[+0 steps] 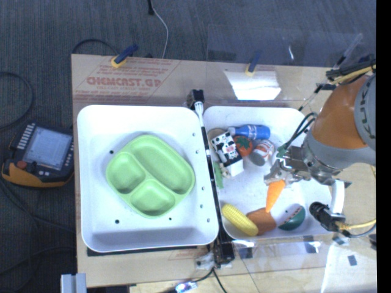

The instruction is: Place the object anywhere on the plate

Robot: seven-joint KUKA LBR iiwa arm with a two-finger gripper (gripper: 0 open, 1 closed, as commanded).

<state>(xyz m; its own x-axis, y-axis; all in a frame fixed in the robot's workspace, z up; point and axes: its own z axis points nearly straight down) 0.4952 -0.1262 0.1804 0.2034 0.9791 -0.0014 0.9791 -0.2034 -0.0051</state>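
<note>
The tool (282, 168) hangs over the right bin (287, 113), and an orange carrot (274, 195) sits between its fingers, tip pointing down, so it is clamped on the carrot. Below the carrot lie a yellow corn cob (239, 219), a brown piece (262, 220) and a green-and-red item (292, 217). A blue bottle (252, 131) and a black-and-white box (225, 149) lie near the bin's upper left. In the left bin (98, 121) rests the green plate (150, 174), well apart from the carrot.

A black-and-orange teach pendant (38, 154) lies on the floor left of the bench. Yellow and blue clamps (124, 55) grip the far cardboard edge.
</note>
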